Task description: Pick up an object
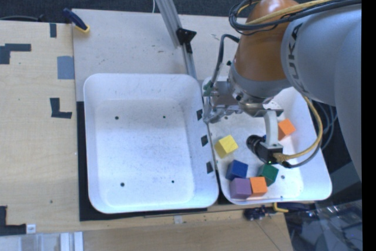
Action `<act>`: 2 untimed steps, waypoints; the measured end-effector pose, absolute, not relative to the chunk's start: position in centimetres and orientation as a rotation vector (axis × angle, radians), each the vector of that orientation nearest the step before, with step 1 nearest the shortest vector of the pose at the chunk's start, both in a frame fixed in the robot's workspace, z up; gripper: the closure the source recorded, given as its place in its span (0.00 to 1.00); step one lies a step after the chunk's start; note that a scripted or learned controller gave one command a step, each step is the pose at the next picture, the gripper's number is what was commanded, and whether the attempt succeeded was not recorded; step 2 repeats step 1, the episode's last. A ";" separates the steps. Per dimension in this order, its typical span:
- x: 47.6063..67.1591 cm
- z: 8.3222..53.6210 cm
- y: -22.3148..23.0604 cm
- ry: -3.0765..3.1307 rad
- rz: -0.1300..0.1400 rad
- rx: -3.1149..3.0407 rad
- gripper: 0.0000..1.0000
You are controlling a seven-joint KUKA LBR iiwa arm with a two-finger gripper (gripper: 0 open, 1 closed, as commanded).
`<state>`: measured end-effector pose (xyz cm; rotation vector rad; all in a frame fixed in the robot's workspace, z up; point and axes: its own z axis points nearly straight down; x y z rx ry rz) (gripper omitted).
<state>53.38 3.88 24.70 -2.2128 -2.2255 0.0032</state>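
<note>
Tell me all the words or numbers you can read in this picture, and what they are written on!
"KU": dark letters running sideways on the grey arm beside its orange band; any further letters cannot be made out.
The blocks, such as the yellow block, and both white bins show no writing.

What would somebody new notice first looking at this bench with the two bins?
The big grey arm with its orange band dominates, reaching in from the right and hanging over the right bin. Below it, a bright cluster of small blocks sits in that bin: a yellow cube, a blue cube, a purple cube, an orange cube and a green cube. The left bin lies beside it, plain white.
</note>
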 end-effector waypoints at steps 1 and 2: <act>53.7 24.4 9.6 -2.228 0.001 -2.211 1.00; 53.7 24.4 9.6 -2.228 0.001 -2.211 1.00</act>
